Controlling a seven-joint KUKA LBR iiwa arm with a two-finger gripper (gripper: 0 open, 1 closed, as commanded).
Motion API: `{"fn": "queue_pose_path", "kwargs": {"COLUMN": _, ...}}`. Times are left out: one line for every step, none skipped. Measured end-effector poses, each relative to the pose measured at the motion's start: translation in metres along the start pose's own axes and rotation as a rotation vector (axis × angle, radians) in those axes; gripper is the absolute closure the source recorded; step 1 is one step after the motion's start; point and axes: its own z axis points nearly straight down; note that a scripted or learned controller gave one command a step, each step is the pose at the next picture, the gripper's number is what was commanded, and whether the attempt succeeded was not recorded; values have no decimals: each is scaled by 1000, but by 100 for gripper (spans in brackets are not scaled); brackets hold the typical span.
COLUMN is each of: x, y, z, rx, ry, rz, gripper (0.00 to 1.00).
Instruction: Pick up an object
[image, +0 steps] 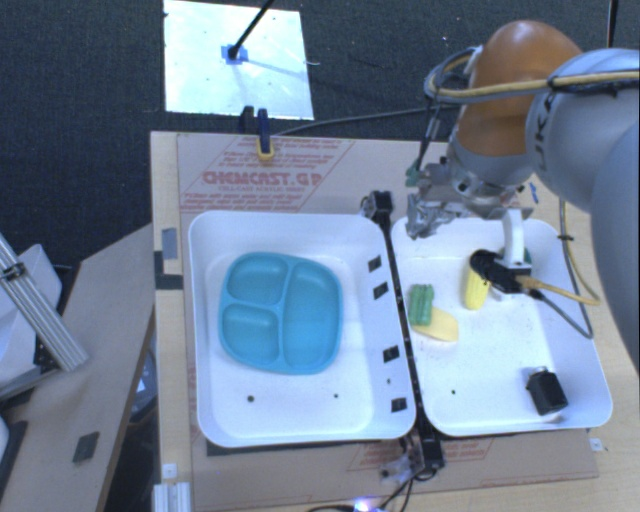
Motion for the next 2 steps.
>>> {"fn": "queue_pose_path", "kwargs": {"x": 53, "y": -12, "z": -8, "rx": -1, "ry": 1, "rz": -2, "gripper": 100}}
{"fn": "queue_pose_path", "kwargs": {"x": 103, "y": -20, "z": -12, "rx": -1, "ry": 1, "rz": -2, "gripper": 100}}
